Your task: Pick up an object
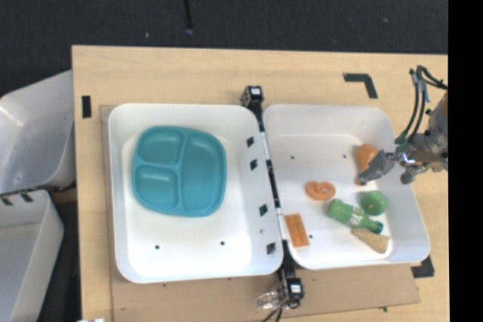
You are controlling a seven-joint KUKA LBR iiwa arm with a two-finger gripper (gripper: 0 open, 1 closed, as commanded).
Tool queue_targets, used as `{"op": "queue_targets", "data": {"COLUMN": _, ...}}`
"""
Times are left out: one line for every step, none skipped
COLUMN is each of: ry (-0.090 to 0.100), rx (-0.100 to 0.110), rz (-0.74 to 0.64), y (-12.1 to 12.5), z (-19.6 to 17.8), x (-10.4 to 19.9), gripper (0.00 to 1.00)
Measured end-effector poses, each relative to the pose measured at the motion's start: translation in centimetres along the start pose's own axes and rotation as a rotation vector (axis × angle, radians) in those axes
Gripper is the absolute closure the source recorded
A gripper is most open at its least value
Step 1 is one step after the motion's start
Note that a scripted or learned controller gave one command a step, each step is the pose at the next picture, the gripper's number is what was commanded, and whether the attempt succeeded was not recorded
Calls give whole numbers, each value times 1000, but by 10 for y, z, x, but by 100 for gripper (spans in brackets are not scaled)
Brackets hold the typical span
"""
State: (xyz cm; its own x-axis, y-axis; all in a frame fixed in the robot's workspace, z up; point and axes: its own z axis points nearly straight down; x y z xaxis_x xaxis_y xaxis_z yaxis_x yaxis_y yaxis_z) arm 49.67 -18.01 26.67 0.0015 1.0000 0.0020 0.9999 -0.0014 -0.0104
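Observation:
My gripper [391,171] hangs over the right edge of the right bin [317,124], open, with nothing between its fingers. One finger [373,170] points toward an orange piece [366,156] just to its upper left. Below the gripper lie a green round object [373,201] and a green bottle [352,214] on its side. An orange pretzel-shaped ring [320,190] sits near the bin's middle. An orange block [296,229] lies at the bin's front left and a tan wedge [371,240] at its front right.
The left bin [121,237] holds a teal divided plate [179,170]. A black-clipped divider [264,170] runs between the bins. Cables [417,98] hang off the arm at the right edge. A white container [34,136] stands off the bench to the left.

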Motion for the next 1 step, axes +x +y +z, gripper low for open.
{"op": "queue_targets", "data": {"ry": -3, "rx": -12, "rz": -3, "y": 2, "z": -6, "x": 0, "gripper": 0}}
